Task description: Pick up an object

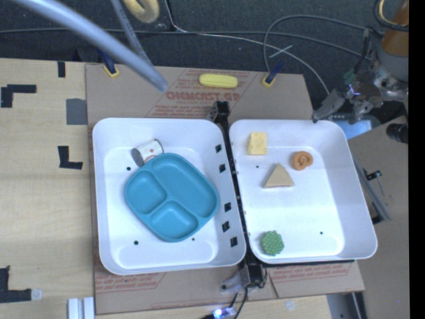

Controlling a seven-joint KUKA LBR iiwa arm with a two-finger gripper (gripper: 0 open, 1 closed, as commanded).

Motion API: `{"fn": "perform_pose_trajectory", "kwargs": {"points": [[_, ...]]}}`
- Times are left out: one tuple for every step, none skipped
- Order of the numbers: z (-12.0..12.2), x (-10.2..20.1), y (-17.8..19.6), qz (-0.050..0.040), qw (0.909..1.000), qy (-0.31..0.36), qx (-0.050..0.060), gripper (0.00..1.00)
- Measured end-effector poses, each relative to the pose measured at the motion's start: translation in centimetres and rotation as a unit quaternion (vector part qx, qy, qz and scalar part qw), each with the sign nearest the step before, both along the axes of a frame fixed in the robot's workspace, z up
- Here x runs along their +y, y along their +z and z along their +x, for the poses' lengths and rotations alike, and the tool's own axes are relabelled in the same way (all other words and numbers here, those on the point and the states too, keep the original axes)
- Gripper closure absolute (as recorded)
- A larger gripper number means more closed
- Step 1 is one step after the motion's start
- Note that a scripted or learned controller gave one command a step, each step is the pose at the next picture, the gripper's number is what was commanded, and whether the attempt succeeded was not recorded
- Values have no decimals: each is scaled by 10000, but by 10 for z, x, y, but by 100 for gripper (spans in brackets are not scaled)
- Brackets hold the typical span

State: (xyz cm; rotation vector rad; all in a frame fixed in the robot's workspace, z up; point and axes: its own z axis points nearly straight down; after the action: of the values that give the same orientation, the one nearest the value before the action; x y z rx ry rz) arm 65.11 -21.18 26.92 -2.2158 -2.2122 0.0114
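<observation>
At the upper right corner of your view, the gripper (345, 105) is hovering just outside the right bin (355, 198), and you cannot tell how its jaws stand. That bin is holding a yellow block (257, 143), an orange ring (302, 161), a tan wedge (279, 177) and a green ball (271, 242), all lying well apart. Across the divider, the left bin (109, 198) is holding a blue divided tray (171, 196), with a small white cup (147, 152) lying on its side, touching the tray's upper left edge.
</observation>
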Motion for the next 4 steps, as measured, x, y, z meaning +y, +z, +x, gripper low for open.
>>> {"fn": "perform_pose_trajectory", "kwargs": {"points": [[2,0,7,-15,10000,15,-59,0],[-2,-5,-55,-11,10000,14,-30,0],[-12,-9,-108,-13,10000,14,-33,0],[-18,-4,-172,-10,10000,19,-28,0]]}}
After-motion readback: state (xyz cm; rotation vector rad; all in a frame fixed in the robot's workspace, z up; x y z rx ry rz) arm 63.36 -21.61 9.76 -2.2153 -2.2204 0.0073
